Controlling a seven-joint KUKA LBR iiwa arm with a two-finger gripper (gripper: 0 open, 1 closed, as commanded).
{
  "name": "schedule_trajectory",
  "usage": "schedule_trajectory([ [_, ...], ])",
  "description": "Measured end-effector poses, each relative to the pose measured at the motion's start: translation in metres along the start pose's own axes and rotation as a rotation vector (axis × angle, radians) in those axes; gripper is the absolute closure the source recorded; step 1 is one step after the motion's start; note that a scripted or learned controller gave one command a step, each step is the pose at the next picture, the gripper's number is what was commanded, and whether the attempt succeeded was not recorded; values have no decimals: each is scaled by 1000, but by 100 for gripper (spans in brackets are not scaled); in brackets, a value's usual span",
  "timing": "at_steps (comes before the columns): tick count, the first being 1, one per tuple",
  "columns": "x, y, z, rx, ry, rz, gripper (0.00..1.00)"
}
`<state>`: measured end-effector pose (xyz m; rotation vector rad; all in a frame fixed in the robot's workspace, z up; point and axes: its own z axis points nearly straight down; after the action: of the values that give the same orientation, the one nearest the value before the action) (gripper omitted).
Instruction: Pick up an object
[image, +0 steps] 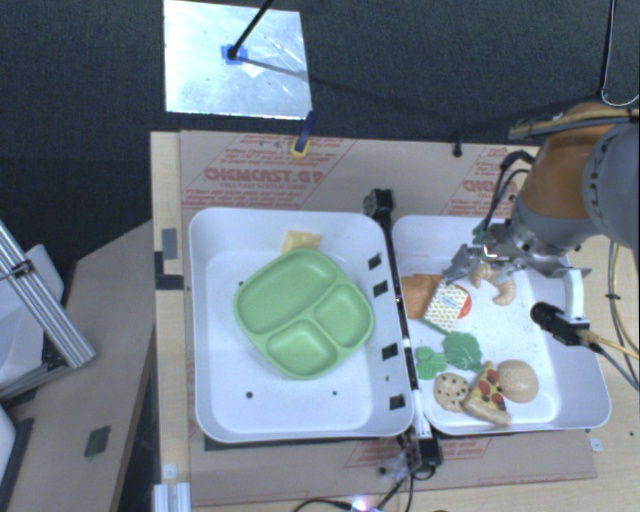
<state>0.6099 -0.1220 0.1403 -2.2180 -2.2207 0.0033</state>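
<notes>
Reaching into right bin (590, 400) | gripper (478, 262) is hovering just beside shrimp (503, 291) | jaws are standing apart, holding nothing | next, I think: lowering over shrimp, then closing.

the 2 white bins (215, 400) look like smooth moulded plastic with a soft sheen. in the left one the green divided plate (305, 312) is matt plastic. the toy foods in the right bin, such as the cookie (451, 391), pizza slice (487, 397) and green leafy piece (461, 350), look like smooth plastic. the bench board (270, 172) under the bins is brown protective paper with red print. at upper left of the frame a shiny, crinkled foil-like sheet (237, 62) lies on dark, rough carpet-like cloth (70, 120).
</notes>
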Motion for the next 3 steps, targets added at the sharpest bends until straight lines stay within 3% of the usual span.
schedule_trajectory([
  [1, 0, 1, 51, -3, 0, 0, 0],
  [2, 0, 2, 38, -7, -1, 0, 100],
  [3, 3, 9, -8, -10, -1, -3, 100],
])
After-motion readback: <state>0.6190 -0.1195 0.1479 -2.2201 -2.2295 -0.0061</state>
